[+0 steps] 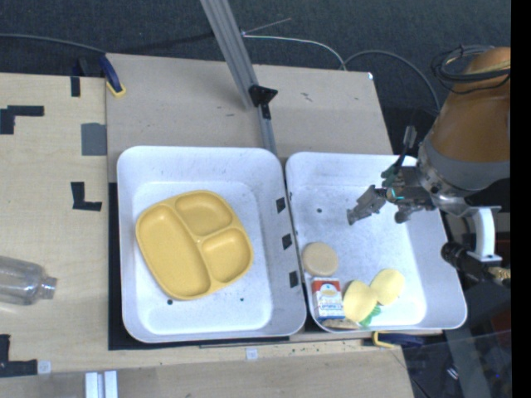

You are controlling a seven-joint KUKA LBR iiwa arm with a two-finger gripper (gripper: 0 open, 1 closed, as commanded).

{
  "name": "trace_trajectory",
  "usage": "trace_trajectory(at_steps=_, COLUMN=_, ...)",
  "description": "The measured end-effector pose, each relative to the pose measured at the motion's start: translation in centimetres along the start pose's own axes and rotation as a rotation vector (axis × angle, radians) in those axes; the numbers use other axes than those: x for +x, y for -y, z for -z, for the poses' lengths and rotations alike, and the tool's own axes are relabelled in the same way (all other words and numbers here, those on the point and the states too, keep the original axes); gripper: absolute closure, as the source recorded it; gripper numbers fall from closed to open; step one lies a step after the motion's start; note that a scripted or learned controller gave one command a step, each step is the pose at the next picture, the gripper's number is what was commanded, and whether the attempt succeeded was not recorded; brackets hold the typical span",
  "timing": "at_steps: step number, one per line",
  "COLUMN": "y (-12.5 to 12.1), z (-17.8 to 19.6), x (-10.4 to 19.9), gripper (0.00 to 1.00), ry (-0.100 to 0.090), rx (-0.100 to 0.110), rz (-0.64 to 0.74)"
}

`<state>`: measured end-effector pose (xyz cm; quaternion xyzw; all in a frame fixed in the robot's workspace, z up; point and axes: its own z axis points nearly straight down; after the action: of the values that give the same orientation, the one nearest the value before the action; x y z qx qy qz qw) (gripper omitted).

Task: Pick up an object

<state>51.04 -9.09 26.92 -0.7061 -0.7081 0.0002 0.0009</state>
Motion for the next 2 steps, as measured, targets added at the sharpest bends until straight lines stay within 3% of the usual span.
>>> trace_trajectory(at_steps=1, y=-0.9, z=8.9, x=-9.9, gripper=0.0, ry=0.007, rx=-0.008, rz=-0.007)
trace_trajectory(at_steps=2, y=-10.5, z=-3.6, x=-12.0, gripper=0.0, ry=0.003, rx=0.003, rz=-0.001)
